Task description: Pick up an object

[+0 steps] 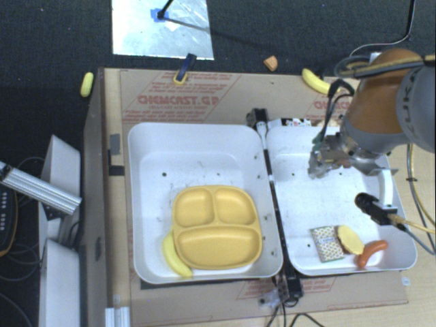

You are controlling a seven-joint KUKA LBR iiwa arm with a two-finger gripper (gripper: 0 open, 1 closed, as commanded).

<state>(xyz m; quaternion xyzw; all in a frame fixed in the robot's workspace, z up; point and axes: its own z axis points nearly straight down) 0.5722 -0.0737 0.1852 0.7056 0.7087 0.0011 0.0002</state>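
Underneath, brown cardboard (pixel 204 90) (red print) rests on dark floor (pixel 41 26).

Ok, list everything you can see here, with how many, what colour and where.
bins: two, white, side by side on the bench
divided plate: one, yellow, left bin, near its front
banana: one, yellow, left bin, against the plate's front-left edge
patterned square: one, tan, right bin, front
oval slice: one, yellow, right bin, beside the square
sausage: one, orange-red, right bin, front corner
second banana: one, yellow, behind the right bin
small lump: one, orange-tan, dark floor beyond the bench
silver sheet: one, floor, far left
arm: one, grey and orange, from the right
end effector: one, over the right bin
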